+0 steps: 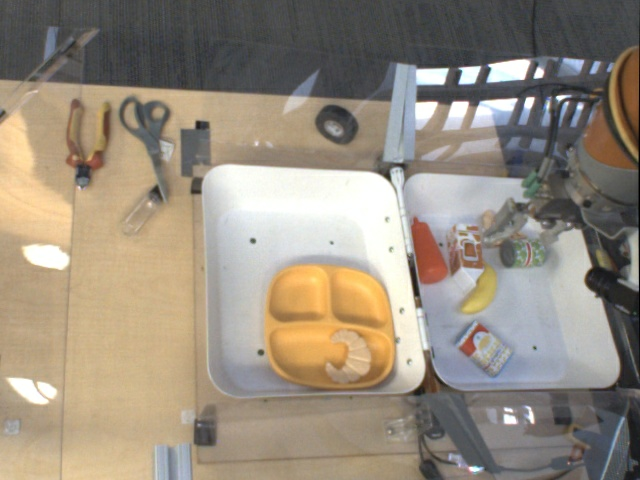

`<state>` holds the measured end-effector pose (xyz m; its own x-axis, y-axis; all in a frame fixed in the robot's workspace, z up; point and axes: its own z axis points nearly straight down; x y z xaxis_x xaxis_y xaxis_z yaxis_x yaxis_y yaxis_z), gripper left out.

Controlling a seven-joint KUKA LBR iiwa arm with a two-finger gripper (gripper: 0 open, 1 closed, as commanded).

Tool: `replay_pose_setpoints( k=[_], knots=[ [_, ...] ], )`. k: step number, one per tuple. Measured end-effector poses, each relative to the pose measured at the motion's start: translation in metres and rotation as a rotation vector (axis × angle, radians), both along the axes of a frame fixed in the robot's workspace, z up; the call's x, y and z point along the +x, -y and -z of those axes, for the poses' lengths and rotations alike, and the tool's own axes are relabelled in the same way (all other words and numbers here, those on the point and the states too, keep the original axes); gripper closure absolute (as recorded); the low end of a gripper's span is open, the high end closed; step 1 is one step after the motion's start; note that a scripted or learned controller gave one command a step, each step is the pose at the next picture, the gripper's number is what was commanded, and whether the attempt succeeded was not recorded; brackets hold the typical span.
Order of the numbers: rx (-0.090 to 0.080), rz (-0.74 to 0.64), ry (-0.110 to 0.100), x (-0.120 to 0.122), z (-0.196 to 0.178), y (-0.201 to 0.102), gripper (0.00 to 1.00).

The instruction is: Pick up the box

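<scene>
We read task as barely begun: box (485, 349) lies flat at 6 o'clock of right bin (590, 373), untouched, nothing lifted

Gripper (503, 224) hangs near 11 o'clock of same bin, over carton (466, 248) and just beside green can (523, 254); we cannot tell its state

Banana (481, 291) lies between gripper and box; red bottle (429, 251) at 9 o'clock

We judge everything left: shift toward 6 o'clock, descend, grasp, lift

Left bin (230, 268) bears yellow divided plate (325, 318), no part in task
</scene>
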<state>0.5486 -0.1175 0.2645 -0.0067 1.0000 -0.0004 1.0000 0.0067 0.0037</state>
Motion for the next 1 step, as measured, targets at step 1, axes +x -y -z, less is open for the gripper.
replay_pose_setpoints(
  k=[1],
  knots=[
    [0.000, -0.065, -0.001, -0.0310, 0.1091, 0.0104, 0.00]
  ],
)
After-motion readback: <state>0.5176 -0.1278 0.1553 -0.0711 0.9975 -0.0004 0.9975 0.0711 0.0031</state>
